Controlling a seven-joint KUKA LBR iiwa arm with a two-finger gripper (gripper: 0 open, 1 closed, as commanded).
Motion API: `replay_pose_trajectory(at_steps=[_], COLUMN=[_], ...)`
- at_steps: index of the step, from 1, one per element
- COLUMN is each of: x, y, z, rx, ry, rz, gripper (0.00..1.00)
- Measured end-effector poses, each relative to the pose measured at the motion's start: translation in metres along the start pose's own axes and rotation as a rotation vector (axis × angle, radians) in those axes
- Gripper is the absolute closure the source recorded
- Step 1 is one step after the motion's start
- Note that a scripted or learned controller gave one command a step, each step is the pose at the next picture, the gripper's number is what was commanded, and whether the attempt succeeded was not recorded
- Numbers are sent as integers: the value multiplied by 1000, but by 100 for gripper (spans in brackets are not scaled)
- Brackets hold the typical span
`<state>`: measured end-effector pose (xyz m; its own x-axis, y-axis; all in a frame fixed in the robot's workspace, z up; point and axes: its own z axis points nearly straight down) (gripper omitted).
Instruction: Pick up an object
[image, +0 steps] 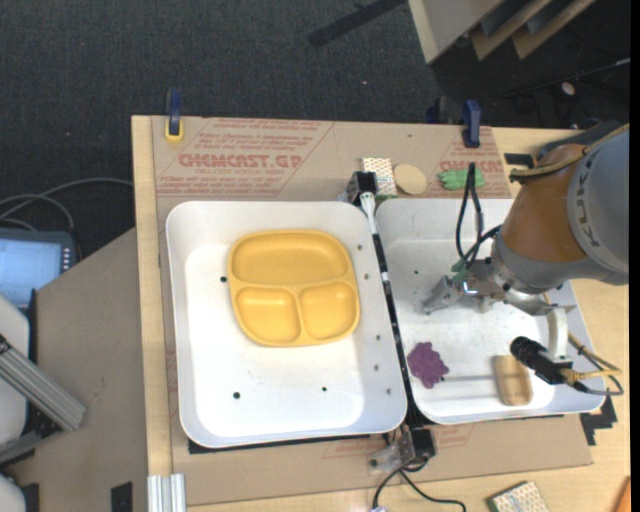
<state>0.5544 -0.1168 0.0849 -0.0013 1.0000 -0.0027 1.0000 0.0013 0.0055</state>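
Note:
My gripper hangs low over the right bin, near its left-centre, with the grey and orange arm reaching in from the right. A purple lumpy object lies on the bin floor below the gripper in the view, apart from it. A tan wooden block lies near the right bin's front edge. Nothing shows held in the gripper. In the left bin rests a yellow divided plate.
Behind the bins, on the cardboard bench top, lie a round tan piece, a green item and a small checkered tag. Blue clamps hold the board's far edge. The ridge between the bins runs just left of the gripper.

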Motion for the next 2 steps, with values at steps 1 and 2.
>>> replay_pose_trajectory(at_steps=[1, 2], x=[-24, -23], y=[47, 45], z=[0, 0], rx=[-1, 4], ry=[0, 2], rz=[0, 1], gripper=[0, 0])
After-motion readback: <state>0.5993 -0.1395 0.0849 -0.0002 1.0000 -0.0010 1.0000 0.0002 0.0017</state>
